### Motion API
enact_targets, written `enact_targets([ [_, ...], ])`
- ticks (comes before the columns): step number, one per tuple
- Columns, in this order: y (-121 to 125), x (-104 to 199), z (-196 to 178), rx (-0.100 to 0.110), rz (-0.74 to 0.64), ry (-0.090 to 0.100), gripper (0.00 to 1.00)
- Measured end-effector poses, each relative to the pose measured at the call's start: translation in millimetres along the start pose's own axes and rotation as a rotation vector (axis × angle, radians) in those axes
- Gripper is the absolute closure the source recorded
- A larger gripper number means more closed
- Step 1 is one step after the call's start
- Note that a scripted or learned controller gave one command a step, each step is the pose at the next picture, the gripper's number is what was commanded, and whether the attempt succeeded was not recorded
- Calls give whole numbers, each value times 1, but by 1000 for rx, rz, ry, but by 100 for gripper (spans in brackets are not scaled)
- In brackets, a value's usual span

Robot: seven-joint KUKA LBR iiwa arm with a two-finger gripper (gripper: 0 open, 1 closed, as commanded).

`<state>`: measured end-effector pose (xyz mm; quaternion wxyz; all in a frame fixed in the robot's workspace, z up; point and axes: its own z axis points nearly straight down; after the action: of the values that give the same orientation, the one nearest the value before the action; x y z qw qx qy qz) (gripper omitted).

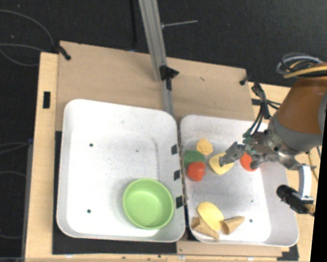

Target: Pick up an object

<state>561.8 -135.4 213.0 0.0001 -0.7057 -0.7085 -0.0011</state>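
Objects for picking lie in the right bin (258, 226) at centre-right of the frame: a yellow banana-like piece (209, 213) near its lower edge, a tan cone (232, 224) beside it, a red tomato (196, 171) against a green item (192, 157), and a small yellow piece (204, 147). The left bin (93, 131) holds a green bowl (148, 203). The gripper (235, 159) hangs over the right bin by a pale yellow piece (220, 166); whether it grips is unclear.

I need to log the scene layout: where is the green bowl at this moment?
In the camera view, the green bowl sits in the left bin, in its near right corner, close to the wall shared with the right bin.
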Motion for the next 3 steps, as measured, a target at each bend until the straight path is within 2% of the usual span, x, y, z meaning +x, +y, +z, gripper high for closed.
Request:
enact_targets([
  [1,0,0,0,-1,1,0,0],
  [2,9,-2,55,5,6,-4,0],
  [3,8,-4,108,6,5,-4,0],
])
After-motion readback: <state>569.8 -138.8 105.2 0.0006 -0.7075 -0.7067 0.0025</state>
